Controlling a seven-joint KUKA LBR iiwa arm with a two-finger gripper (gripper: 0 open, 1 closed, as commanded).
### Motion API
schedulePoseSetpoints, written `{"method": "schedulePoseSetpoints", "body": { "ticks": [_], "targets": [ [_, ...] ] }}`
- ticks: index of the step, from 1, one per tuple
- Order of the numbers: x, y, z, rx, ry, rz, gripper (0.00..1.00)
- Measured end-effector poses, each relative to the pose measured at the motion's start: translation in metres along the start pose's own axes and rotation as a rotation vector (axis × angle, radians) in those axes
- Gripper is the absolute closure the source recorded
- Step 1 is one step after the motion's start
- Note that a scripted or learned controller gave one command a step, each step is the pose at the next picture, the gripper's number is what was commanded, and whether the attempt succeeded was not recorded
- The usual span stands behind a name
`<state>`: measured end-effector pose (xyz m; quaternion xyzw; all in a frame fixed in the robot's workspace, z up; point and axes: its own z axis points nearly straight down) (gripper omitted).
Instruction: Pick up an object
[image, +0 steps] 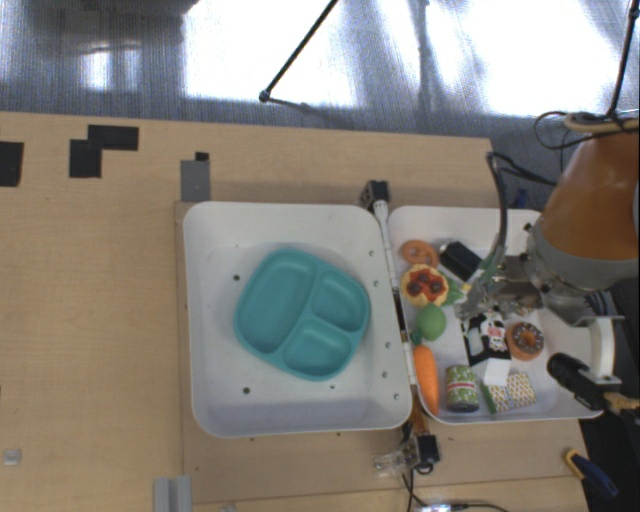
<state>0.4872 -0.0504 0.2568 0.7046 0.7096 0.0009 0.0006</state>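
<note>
Arm: reached in from the right, low over the right bin (590, 405).
Gripper (480, 300): sat among the clutter; whether spread or pressed together, could not tell.
Candidates: carrot (427, 374), green ball (431, 323), tart (425, 285), can (461, 388), all packed in the right bin, within reach.
Left bin (215, 400): held a teal divided plate (302, 313), probably the drop-off.
Writing: none legible.

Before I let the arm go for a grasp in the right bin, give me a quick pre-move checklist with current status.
1. Pincer is over the right white bin: ok.
2. Pincer open for a grasp: cannot tell.
3. Nothing held yet: cannot tell.
4. Targets within the bin: ok; orange plastic carrot, green round fruit, small green can.
5. Room around targets: not ok, items crowd together.
6. Teal divided plate lies in the left bin, away from the arm: ok.
</note>
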Motion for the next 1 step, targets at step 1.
{"method": "schedulePoseSetpoints", "body": {
  "ticks": [1],
  "targets": [
    [-0.0001, 0.0007, -0.0832, -0.004, -0.001, 0.000, 1.00]
  ]
}}
